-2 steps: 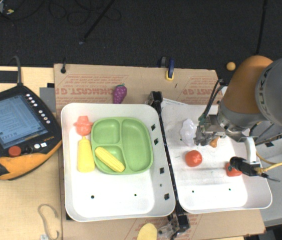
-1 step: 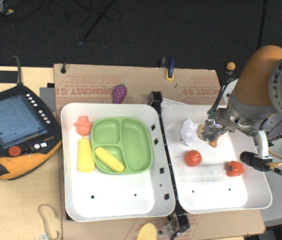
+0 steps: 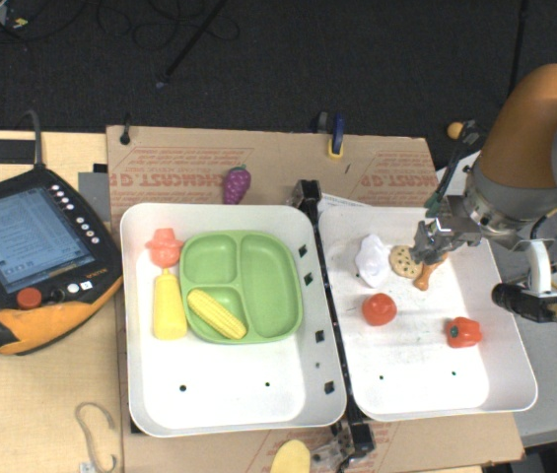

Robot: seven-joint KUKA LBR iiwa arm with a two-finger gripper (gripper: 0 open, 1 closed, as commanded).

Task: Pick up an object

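Setting: a wooden bench with a brown cardboard sheet (image 3: 258,166) under two shallow white bins, dark floor and cables behind, a black-and-orange control pendant (image 3: 27,254) at the far left.

Left bin (image 3: 160,382): a green divided plastic plate (image 3: 258,294) with a yellow toy corn cob (image 3: 217,313) in its lower compartment; a yellow toy bottle (image 3: 168,305) and a pink toy piece (image 3: 164,247) lie beside the plate.

Right bin (image 3: 485,382): a round red toy tomato (image 3: 380,309), a red toy pepper (image 3: 463,332), a crumpled white object (image 3: 372,257), a tan speckled cookie-like disc (image 3: 401,259).

My gripper (image 3: 428,264): low over the upper part of the right bin, with a small brown stick-like piece (image 3: 424,277) at its tips. It may be between my fingers, but at this angle I cannot tell whether they are apart, together, or clamped on it.

Step in hand: I judge this to be the grasp, at or just after the descent.

Next move: lifting straight up and checking that something comes with me; otherwise the tomato, standing apart from the rest, looks an easier target.

Elsewhere: a purple toy grape bunch (image 3: 237,183) on the cardboard behind the bins.
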